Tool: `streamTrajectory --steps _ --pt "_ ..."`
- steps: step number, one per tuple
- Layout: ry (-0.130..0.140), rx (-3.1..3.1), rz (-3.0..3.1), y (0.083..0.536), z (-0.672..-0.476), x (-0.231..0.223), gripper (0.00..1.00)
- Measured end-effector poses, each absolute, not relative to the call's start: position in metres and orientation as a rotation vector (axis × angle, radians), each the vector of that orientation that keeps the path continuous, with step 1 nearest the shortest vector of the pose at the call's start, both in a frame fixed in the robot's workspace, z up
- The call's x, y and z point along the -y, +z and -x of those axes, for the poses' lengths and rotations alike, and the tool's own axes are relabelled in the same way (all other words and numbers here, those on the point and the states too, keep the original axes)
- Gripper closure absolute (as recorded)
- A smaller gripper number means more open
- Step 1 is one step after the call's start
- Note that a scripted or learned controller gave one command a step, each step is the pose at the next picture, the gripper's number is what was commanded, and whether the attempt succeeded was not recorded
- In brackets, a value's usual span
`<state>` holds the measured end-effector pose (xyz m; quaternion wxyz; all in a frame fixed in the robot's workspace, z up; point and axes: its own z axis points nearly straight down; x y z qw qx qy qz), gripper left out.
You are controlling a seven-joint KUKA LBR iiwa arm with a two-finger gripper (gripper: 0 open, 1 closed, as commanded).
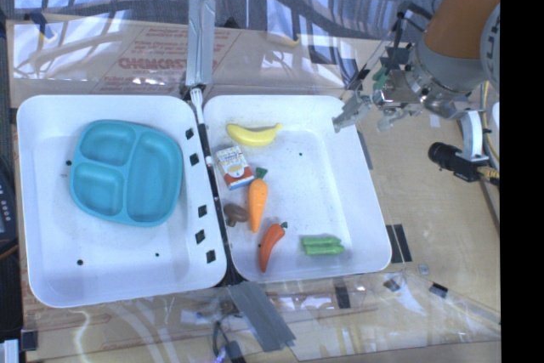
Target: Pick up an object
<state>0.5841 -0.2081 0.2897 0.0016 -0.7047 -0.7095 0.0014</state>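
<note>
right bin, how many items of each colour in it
yellow: 1, banana
orange: 2, carrot and carrot
green: 1, pea pod
red and white: 1, small carton
brown: 1, small piece
total: 6

Bright, even light with faint shadows; glare streaks the clear sheet (127, 38) behind the bins (34, 208); slightly soft focus.
</note>
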Motion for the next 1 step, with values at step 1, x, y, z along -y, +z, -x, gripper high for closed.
streamTrajectory --steps 1 --pt "0.008 2.287 2.144 0.1604 -0.5841 0.1339 0.00"
